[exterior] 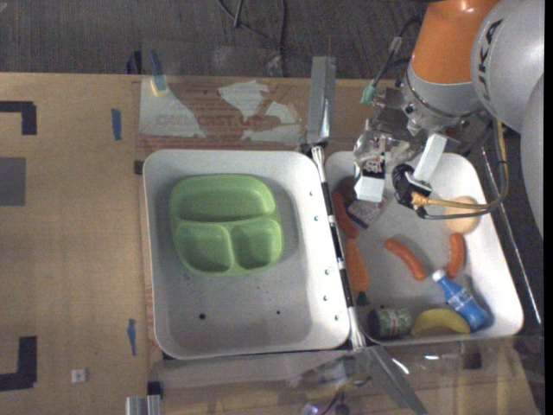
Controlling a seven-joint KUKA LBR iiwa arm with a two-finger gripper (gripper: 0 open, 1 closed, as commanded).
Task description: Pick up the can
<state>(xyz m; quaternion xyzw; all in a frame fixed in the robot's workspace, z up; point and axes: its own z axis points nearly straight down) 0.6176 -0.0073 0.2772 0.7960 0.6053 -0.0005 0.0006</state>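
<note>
end effector hangs over the upper left part of the right bin; whether it is spread or pressed together, i cannot tell, and nothing visibly sits in it. can lies on its side at the bin's lower edge, well apart from it, just beside one banana and one blue bottle. three sausages lie in this bin, and one egg. left bin on the desk carries one green divided tray.
</note>
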